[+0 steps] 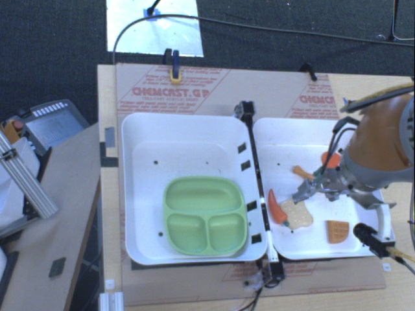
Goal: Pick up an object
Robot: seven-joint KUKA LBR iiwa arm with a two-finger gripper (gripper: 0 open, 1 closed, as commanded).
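Note:
The right bin (285,135) holds several small items. A red chili-shaped piece (277,208) lies by its left wall, touching a pale beige slice (297,216). An orange-brown cracker-like square (337,231) rests near the front wall. A small orange stick (301,172) lies mid-bin, and an orange-red item (331,159) is partly hidden behind the arm. My gripper (306,193) hangs low over the bin, just above the beige slice's upper edge and below the orange stick. Nothing shows as held in it.
The left bin (188,131) contains a green divided plate (205,216) toward its front. A black divider strip (253,173) runs between the bins. The grey and orange arm (382,141) covers the right bin's right side. A grey device (55,125) sits on a side table at left.

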